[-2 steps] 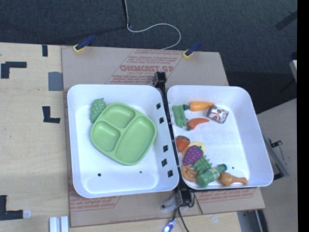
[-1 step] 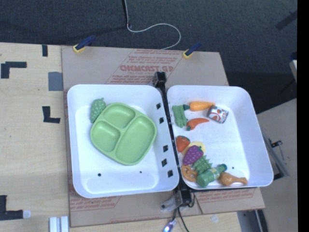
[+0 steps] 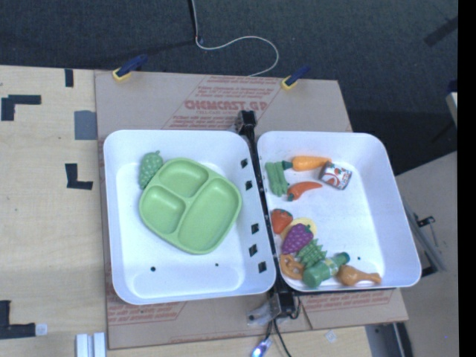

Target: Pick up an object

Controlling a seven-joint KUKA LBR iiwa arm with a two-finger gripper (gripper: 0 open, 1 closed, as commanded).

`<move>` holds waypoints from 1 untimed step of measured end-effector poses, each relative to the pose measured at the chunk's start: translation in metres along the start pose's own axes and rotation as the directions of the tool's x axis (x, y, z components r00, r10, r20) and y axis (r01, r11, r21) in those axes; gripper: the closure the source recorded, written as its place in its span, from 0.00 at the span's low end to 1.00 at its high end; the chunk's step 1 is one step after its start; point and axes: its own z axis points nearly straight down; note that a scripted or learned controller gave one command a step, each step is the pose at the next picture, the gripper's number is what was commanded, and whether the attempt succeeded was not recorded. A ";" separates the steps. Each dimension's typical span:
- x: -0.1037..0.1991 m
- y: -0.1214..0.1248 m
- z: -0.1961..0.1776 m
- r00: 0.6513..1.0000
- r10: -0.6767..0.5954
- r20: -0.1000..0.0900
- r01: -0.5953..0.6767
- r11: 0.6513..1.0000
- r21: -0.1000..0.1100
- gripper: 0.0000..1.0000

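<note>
Clearly seen: smooth green plastic divided plate (image 3: 191, 205) in left glossy white bin (image 3: 119, 199); small plastic toy foods (image 3: 309, 229) right. Gripper state: cannot tell.

Both white bins (image 3: 119, 199) look like smooth, slightly shiny plastic; the green divided plate (image 3: 191, 206) is matt plastic, and underneath is plain brown cardboard (image 3: 223, 103).

Left bin (image 3: 119, 199): green divided plate (image 3: 191, 205) fills the middle, green grapes (image 3: 150, 168) touching its upper-left edge; bare floor along the bottom. Right bin (image 3: 383, 199): toys crowd the left wall and bottom edge, small can (image 3: 335, 175) near the top; right half open
</note>
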 end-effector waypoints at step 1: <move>0.001 0.001 -0.010 1.000 -0.001 0.002 0.002 1.000 -0.001 1.00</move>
